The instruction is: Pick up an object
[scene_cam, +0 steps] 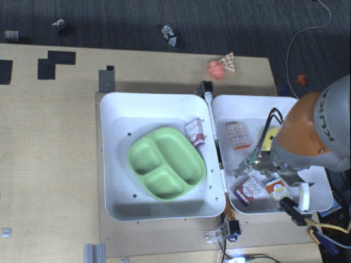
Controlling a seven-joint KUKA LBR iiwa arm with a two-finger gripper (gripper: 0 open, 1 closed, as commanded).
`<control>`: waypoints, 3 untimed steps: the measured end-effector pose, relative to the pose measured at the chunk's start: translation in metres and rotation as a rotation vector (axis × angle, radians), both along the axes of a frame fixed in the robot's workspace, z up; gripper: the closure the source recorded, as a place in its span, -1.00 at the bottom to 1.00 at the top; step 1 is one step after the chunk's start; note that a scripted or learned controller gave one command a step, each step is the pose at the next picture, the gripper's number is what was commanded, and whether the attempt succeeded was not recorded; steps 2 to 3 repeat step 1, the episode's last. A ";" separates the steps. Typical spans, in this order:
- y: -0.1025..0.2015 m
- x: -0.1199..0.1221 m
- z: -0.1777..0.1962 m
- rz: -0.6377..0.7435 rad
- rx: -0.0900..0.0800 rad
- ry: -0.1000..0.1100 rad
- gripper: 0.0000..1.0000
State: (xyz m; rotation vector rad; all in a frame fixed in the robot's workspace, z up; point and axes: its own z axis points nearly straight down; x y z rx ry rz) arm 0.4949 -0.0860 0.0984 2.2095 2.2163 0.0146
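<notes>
Two white bins (109, 163) on tan bench (49, 163), dark carpet (137, 10) behind.

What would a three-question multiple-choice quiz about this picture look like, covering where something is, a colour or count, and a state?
1. Where does the divided plate lie?
A. left bin
B. right bin
C. bare bench

2. What colour is it?
A. red
B. green
C. blue

3. Where is the arm's lower end?
A. over the left bin
B. over the right bin
C. off the bench

Key: 1 A, it sits in the left bin. 2 B, it is pale green. 3 B, it hangs above the packets in the right bin.
</notes>
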 end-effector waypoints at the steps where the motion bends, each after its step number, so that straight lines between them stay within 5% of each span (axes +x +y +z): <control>1: 0.003 0.019 -0.012 0.002 0.002 0.011 -1.00; 3: 0.003 0.019 -0.012 0.002 0.002 0.011 -1.00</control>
